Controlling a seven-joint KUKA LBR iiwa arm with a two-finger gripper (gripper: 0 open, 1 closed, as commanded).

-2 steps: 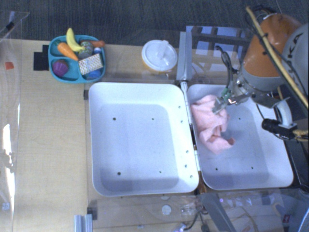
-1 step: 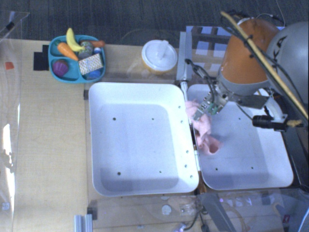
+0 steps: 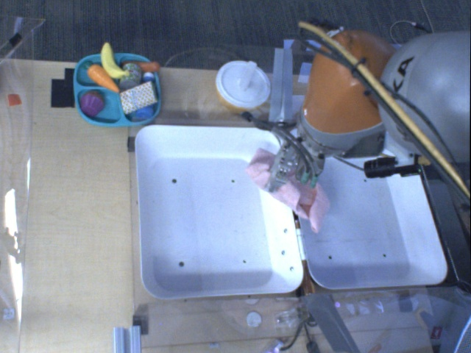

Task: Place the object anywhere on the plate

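Straddling bin divider (image 3: 300, 243): pink cloth (image 3: 294, 190) under gripper (image 3: 293, 171).

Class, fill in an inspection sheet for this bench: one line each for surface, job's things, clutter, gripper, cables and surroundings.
Surface: wooden bench bearing left white bin and right white bin, side by side.
Job's things: pink cloth draped across the seam between the bins; blue divided plate at the bench's far left, already holding toy food.
Clutter: white lidded cup behind the left bin.
Gripper: gripper sits directly over the cloth; hold not confirmed.
Cables: yellow-and-black hose running along the arm.
Surroundings: dark carpet beyond the bench.
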